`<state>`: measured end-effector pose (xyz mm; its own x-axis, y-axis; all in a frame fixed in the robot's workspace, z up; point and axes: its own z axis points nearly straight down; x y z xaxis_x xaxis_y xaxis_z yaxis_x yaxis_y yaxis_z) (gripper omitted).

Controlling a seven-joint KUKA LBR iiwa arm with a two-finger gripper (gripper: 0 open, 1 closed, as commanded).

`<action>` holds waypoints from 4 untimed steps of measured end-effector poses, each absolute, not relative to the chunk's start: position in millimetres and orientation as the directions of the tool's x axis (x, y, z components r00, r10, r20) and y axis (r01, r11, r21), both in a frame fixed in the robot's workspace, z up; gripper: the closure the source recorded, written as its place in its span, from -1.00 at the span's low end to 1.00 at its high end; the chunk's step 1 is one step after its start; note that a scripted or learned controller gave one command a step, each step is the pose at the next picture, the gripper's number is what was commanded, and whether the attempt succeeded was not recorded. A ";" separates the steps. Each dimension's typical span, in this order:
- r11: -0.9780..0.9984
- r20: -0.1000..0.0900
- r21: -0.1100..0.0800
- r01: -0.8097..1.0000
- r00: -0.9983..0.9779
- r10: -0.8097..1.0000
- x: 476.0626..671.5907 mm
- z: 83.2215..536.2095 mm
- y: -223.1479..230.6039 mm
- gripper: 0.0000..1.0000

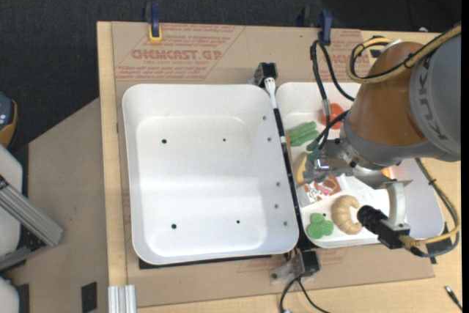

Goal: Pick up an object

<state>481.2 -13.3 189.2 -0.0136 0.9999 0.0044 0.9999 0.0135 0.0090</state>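
My gripper [316, 166] hangs low over the left part of the right bin [293, 95], under the grey and orange wrist. Right beneath it lies a flat red and white item [323, 189]. A green block [301, 134] rests just behind the gripper, by the bin's left wall. A tan croissant-shaped toy [346, 214] and a green leafy toy [319, 226] lie at the bin's front. A red-orange object [333, 113] shows at the back, partly hidden by the arm. Nothing is visibly held.
The left bin [201, 172] sits beside the right one, sharing a black-edged divider. Black cables [322, 77] loop over the right bin's back. A blue clamp [325, 26] and a yellow-and-blue clamp [153, 18] stand on the bench's far edge.
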 end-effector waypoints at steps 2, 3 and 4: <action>0.006 0.001 0.005 1.000 -0.006 1.000 527.2 196.2 68.5 1.00; 0.004 -0.001 0.005 1.000 -0.004 1.000 598.2 184.2 78.9 1.00; 0.008 0.005 0.023 1.000 -0.008 1.000 663.0 342.1 139.1 1.00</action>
